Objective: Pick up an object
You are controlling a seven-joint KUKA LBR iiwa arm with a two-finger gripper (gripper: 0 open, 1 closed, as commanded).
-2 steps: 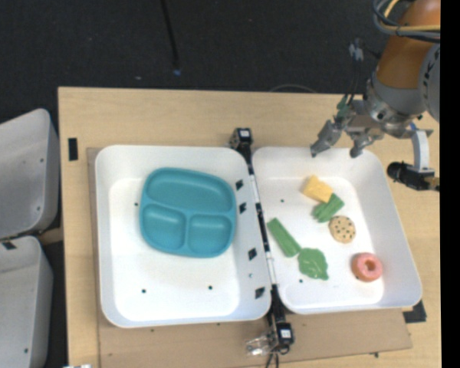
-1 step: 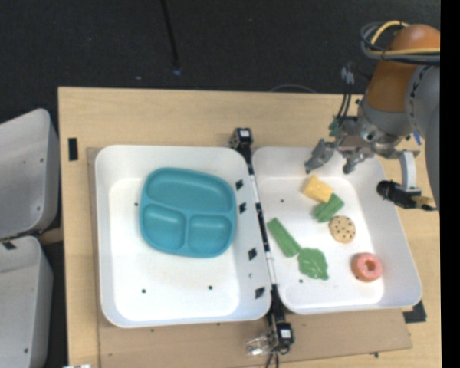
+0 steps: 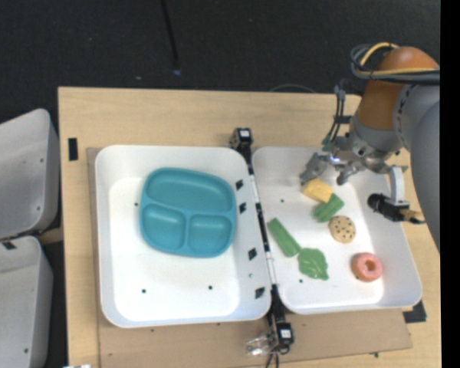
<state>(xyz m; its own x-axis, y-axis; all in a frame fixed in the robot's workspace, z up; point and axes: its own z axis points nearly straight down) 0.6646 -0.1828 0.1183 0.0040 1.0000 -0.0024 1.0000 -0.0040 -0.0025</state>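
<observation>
so the hand [image 3: 327, 170] sits over the right bin [image 3: 391, 286], up around 11 o'clock of that bin's floor, with its two fingers spread apart and nothing between them. right under it is the yellow block [image 3: 317, 190], which looks like the pick it's lining up for. the block touches a small green piece [image 3: 329, 207] at its 5 o'clock side, so that's the tricky bit.

my take on doing this well: bring the fingers down either side of the yellow block on its free faces, not the side where the green piece leans on it, or you'll just shove both around. go low enough that the tips get past the block's top edge before closing, then lift straight up.

the rest is out of the way: cookie [image 3: 341, 228] at about 4 o'clock from the block, pink donut [image 3: 366, 267] further down that way, green stick [image 3: 283, 237] and green leafy thing [image 3: 313, 263] toward 6 o'clock. the left bin [image 3: 123, 297] holds a blue divided plate [image 3: 188, 211], well apart from all this.
</observation>
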